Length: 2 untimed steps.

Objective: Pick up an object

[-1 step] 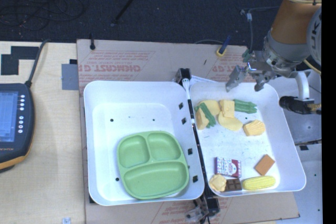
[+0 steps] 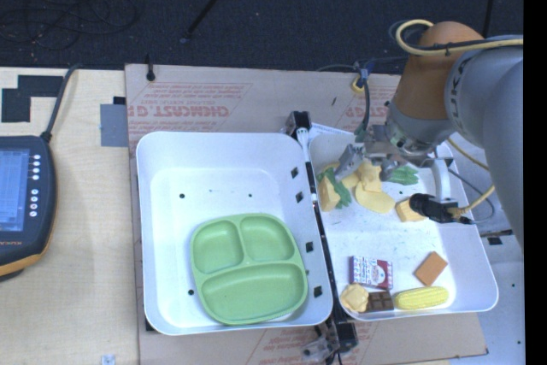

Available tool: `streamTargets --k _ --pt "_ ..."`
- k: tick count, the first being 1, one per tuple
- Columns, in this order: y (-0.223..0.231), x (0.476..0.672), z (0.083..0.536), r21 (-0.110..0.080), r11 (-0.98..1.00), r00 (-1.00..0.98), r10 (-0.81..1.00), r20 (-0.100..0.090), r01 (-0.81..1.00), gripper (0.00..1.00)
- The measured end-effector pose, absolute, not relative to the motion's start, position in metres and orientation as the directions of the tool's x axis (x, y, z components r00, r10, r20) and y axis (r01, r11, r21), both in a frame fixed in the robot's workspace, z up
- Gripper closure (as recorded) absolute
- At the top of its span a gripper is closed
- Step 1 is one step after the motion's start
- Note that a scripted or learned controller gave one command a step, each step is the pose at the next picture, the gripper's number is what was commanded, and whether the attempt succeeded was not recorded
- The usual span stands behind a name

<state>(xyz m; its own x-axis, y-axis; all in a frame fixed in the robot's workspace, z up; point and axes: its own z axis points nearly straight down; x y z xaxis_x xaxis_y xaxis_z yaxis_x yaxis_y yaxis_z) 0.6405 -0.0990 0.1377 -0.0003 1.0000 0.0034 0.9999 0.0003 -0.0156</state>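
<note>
In the camera view we see the counter [image 2: 214, 103] carrying two shallow white bins side by side. The left bin [image 2: 171, 167] holds a light green divided plate [image 2: 249, 267], lying flat toward its near edge. The right bin [image 2: 479, 269] holds a scatter of small toy foods.

The grey arm [image 2: 479, 90] reaches in from the right, its orange band [image 2: 427, 68] above the wrist, and the end effector [image 2: 363, 156] sits low over the far left corner of the right bin. Whether it is apart or together we cannot tell, since the wrist and cables crowd that spot.

Just beneath it lies a cluster of yellow pieces [image 2: 372, 192] with a green piece [image 2: 338, 188] beside them, and a pale green piece [image 2: 402, 176] to their right. Nothing is plainly caught in the end effector.

Toward the near edge of the right bin we see a red and white packet [image 2: 370, 271], a yellow corn cob [image 2: 420, 298], an orange block [image 2: 431, 267] and a small yellow lump [image 2: 355, 297] touching a dark brown piece [image 2: 381, 301].

A grey handheld pendant [image 2: 21, 201] rests on the counter at far left.
</note>
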Motion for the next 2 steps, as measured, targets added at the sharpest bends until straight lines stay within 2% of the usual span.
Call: streamTargets --k 1,2 --pt "-0.133 0.646 0.237 0.006 0.000 0.000 1.000 -0.004 1.000 0.00" --pt "-0.125 0.642 0.177 -0.009 0.001 -0.001 1.000 0.002 1.000 0.00"
